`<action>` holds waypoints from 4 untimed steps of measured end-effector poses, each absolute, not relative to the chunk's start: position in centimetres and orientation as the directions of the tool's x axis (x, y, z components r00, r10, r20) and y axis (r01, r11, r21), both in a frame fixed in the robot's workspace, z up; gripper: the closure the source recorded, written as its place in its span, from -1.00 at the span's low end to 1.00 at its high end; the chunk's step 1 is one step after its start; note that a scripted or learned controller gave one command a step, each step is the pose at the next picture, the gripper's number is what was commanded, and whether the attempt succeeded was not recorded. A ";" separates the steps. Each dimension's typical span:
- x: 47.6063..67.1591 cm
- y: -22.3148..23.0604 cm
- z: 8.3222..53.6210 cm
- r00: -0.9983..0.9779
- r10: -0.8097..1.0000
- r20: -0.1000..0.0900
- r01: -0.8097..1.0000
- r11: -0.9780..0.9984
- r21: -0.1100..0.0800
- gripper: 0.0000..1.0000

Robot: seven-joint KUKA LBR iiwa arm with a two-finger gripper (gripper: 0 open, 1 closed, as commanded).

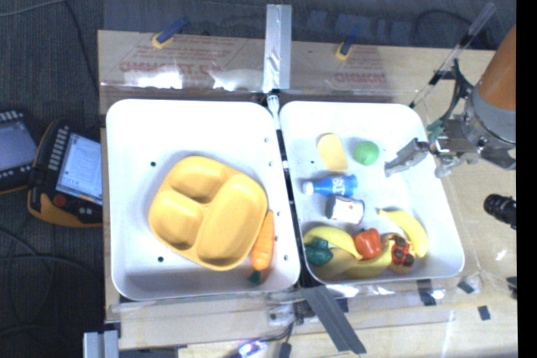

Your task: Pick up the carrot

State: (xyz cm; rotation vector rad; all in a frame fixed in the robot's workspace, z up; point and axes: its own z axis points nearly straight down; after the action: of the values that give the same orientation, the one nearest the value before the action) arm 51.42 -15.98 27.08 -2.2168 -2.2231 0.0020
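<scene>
The carrot (263,242) lies in the left bin (134,121), tight against that bin's right wall and toward the table's near edge. It rests alongside the yellow sectioned plate (208,212), touching or nearly touching the plate's right rim. Its long axis runs roughly from the far side to the near side of the table, a little tilted, with the green stub at the near end.

The pincer (409,157) hangs over the right bin (436,205), close to that bin's far right corner, with the grey arm (495,109) coming in from the right. From there the carrot lies well apart: across the whole right bin, over the divider between the two bins, and nearer the table's front edge. From where I stand I cannot tell how its jaws are set; nothing is visibly between them.

I'd say the reach has not begun, and the coming move is a long sweep leftward and toward the near edge. The squeeze between plate and bin wall looks like the hard part.

The right bin holds the clutter: a pale yellow block (332,152) and a green ball (366,153) toward the far side, a blue bottle (331,184) and a small white can (345,210) in the middle, and bananas (336,247) with a red pepper (367,242) along the near wall.
</scene>
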 end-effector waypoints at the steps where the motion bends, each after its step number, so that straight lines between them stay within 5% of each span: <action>1: 48.8 -14.2 22.4 -0.306 0.952 0.001 0.952 0.306 -0.001 -1.00; 2: 59.7 -11.8 14.8 -0.500 0.866 0.001 0.866 0.500 -0.001 -1.00; 3: 65.4 -11.0 9.0 -0.621 0.784 -0.010 0.784 0.621 0.006 -1.00; 4: 60.9 -12.4 9.0 -0.621 0.784 -0.008 0.784 0.621 0.006 -1.00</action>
State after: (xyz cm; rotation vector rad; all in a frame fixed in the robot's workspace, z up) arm 60.90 -12.41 9.00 -1.3716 -2.8374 -0.0025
